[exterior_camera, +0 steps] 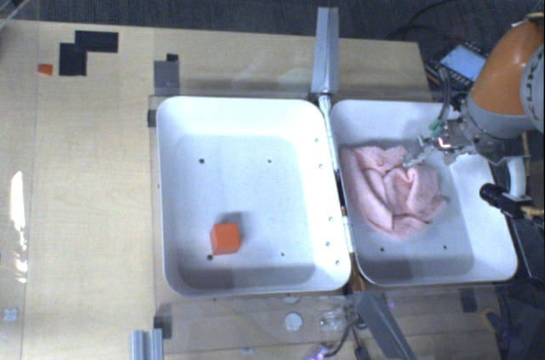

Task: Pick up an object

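A crumpled pink cloth [393,188] lies in the right bin [477,252], toward its left and middle. An orange block [226,238] sits in the left bin [255,116], near its front left. My gripper [423,154] reaches in from the right and hangs at the cloth's upper right edge, its tips at or just above the fabric. I cannot make out how its tips stand, nor whether any cloth is between them.
A metal divider post [325,52] stands behind the seam between the two bins. Black patches [85,49] and a small orange marker [45,70] lie on the bench at the far left. Cables and a device [464,60] sit behind the right bin.
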You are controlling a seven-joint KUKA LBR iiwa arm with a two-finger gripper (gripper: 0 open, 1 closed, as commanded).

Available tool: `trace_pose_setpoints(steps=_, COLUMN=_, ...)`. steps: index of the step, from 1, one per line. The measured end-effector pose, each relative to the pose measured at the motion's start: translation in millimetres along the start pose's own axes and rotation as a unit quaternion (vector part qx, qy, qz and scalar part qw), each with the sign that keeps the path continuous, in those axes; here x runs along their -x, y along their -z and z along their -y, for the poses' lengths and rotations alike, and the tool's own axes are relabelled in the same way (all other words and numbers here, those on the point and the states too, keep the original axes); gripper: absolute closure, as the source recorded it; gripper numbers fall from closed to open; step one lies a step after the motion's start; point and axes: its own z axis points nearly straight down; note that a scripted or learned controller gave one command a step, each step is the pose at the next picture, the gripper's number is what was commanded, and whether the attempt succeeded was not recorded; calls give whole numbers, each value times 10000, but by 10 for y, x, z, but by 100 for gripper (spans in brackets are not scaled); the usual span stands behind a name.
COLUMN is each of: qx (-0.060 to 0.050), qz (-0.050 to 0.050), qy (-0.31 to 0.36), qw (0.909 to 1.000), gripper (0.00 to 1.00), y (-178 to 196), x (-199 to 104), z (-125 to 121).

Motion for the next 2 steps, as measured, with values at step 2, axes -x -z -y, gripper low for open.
trace_pose_setpoints(steps=2, qx=58, qz=28, qy=1928, qw=9812, gripper=0, y=-133, x=-42, z=327)
